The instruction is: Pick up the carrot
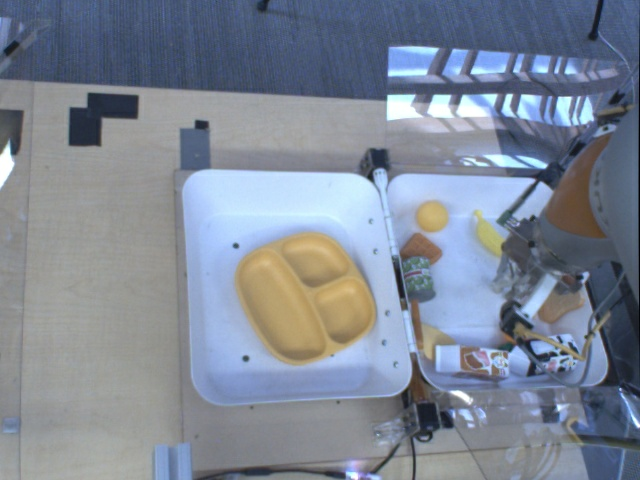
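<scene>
**Gripper.** The two-finger gripper (514,290) is low inside the right-hand shallow white bin (470,193), towards its right wall. The wrist and its fittings cover the working end, so I cannot tell whether it is open or closed. Nothing can be seen held in it.

**Task object.** The carrot (563,306) is judged to be the orange-tan tapered piece on the bin floor just beside the gripper, on the side nearer the picture's right edge. The arm overlaps part of it. This identification is provisional.

**Surroundings.** A black-and-white patterned toy (552,352) lies near the gripper at the bin's near wall, and a white carton with a brown label (478,361) lies beside it. A small yellow banana-shaped piece (487,234) lies beyond the gripper. Towards the divider are a yellow ball (432,215), an orange-brown lump (422,247), a green can (418,281) and a yellow wedge (433,340). The left white bin (210,268) holds a yellow three-compartment plate (303,296).

**Recommendation for the step in hand.**
- Centre the gripper over the middle of the tapered piece.
- Grasp across its narrow width, not along its length.
- Descend straight down, keeping clear of the bin wall and the patterned toy.
- Confirm the piece is seated before lifting.

**Limits of observation.**
- The carrot's full outline and its green top, if it has one, are hidden under the wrist.
- The orange-brown lump by the divider could instead be the carrot, because its shape is too small to resolve.
- Glare on the bin's far wall obscures that corner.
</scene>
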You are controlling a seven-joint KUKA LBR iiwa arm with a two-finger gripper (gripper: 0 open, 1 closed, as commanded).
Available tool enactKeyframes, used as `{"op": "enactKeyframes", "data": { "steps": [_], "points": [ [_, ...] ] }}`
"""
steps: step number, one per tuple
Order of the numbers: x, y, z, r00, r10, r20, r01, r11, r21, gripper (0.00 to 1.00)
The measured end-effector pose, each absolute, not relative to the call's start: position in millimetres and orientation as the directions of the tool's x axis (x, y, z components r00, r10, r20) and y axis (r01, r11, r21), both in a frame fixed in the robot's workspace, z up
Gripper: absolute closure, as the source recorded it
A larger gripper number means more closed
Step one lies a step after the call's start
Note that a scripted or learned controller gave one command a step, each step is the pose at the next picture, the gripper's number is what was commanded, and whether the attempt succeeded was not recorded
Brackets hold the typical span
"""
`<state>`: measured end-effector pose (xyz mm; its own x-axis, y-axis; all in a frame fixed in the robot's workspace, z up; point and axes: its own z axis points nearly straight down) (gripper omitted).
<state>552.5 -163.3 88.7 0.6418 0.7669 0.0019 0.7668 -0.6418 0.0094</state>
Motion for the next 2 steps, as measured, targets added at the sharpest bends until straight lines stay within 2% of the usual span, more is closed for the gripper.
{"op": "enactKeyframes", "data": {
  "steps": [1, 2],
  "points": [
    [576.0, -81, 89, 0.627, 0.779, 0.009, 0.779, -0.627, 0.010, 0.00],
    [519.2, -124, 132, 0.445, 0.896, 0.000, 0.896, -0.445, 0.003, 0.00]
  ]
}}
